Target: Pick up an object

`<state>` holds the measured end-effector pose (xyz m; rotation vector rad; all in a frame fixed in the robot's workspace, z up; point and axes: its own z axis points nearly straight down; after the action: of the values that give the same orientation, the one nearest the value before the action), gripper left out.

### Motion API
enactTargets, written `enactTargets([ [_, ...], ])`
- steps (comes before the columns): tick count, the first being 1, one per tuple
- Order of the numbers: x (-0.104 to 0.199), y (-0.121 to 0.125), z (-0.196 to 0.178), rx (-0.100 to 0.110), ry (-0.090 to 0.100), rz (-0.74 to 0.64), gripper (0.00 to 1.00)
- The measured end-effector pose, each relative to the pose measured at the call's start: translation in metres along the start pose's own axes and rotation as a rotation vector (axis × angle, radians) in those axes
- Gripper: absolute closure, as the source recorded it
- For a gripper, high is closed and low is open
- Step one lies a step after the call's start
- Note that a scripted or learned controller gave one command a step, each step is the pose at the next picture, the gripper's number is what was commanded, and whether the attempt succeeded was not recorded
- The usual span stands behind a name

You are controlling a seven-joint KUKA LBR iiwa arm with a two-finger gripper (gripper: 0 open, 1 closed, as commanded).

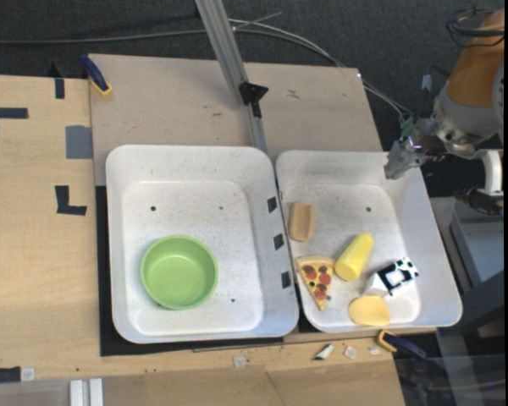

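A green bowl (pixel 179 271) sits in the near-left part of the left white bin (pixel 127 169), and just right of it the right white bin (pixel 432 227) holds a tan bread-like piece (pixel 300 222) near its left wall, a toy pizza slice (pixel 316 280) nearer the front, a yellow cylinder (pixel 354 256) tilted beside the slice, a yellow oval piece (pixel 370 310) at the near edge, and a small black-and-white object (pixel 396 275) touching or almost touching that oval. At the far right, the gripper (pixel 398 161) hangs over the right bin's far-right corner, well apart from every object, and I cannot tell whether its fingers are open or closed.
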<state>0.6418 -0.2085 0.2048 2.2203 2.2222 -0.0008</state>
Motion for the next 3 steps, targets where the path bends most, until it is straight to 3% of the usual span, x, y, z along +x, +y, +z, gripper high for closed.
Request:
enactTargets([
  [1,0.059,0.000,0.007,0.004,0.003,-0.005,1.00],
  [3,0.171,0.002,-0.019,0.001,0.004,-0.007,1.00],
])
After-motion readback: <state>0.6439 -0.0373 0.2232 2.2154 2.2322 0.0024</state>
